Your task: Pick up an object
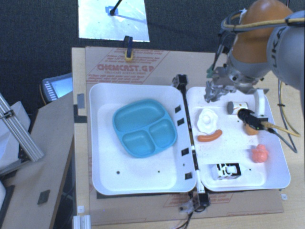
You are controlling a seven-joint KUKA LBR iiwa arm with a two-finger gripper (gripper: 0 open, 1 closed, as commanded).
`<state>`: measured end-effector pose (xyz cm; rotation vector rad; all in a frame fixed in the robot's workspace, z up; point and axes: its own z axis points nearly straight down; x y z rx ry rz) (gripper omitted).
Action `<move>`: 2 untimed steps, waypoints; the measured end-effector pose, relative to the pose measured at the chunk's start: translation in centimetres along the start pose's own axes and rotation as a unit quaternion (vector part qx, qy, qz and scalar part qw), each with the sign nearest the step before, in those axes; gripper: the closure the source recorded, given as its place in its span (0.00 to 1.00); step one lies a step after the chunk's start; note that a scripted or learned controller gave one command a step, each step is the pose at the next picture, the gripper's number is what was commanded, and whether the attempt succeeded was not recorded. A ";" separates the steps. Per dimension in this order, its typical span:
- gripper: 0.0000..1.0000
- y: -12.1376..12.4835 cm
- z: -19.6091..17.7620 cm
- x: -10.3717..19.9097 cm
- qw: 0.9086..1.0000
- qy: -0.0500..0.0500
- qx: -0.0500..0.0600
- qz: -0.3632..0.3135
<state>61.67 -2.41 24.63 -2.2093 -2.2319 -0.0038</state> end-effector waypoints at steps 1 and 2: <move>1.00 -0.9 0.5 4.4 1.000 0.000 0.001 0.001; 1.00 -3.4 0.1 9.3 1.000 0.000 0.001 0.000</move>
